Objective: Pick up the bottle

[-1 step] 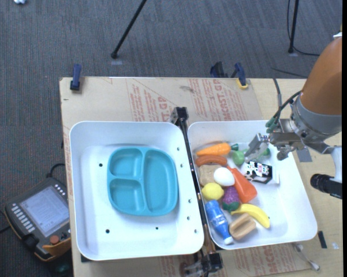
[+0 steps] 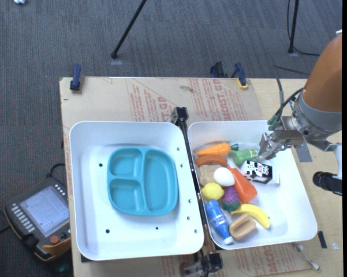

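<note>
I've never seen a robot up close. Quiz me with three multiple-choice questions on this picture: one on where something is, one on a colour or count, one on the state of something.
1. Where does the blue bottle lie?
A. in the left bin, on the tray
B. in the right bin, near its front left corner
C. on the floor beside the bench

2. How many compartments does the turquoise tray have?
A. three
B. five
C. one

3. How does the bottle stand to the gripper?
A. it hangs between the fingers
B. it lies in the bin, apart from the gripper
C. it stands upright on the tray

Answers:
1. B, it lies beside the yellow lemon and the banana in the right bin.
2. A, two small compartments and one long one show.
3. B, the gripper is over the bin's far side, by the carrot.
</note>
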`<state>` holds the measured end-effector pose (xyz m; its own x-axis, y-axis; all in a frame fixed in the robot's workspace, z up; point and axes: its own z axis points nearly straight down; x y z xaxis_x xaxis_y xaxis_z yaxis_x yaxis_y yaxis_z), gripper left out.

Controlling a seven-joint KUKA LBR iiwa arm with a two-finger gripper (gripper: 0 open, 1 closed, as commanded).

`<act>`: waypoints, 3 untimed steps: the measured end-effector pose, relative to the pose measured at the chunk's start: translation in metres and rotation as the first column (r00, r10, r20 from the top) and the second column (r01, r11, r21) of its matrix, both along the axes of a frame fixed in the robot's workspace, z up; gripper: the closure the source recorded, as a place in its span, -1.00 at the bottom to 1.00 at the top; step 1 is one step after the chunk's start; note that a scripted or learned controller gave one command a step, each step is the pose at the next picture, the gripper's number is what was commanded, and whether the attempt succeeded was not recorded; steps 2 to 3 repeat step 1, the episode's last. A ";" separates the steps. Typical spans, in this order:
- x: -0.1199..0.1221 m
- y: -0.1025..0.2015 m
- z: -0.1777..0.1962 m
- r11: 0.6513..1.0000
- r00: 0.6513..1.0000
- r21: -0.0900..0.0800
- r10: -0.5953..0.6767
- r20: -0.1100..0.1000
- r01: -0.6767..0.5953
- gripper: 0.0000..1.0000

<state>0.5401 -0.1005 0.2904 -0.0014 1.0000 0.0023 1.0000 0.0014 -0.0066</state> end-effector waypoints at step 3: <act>-0.064 0.007 0.047 0.976 0.976 -0.002 -0.217 0.004 0.217 1.00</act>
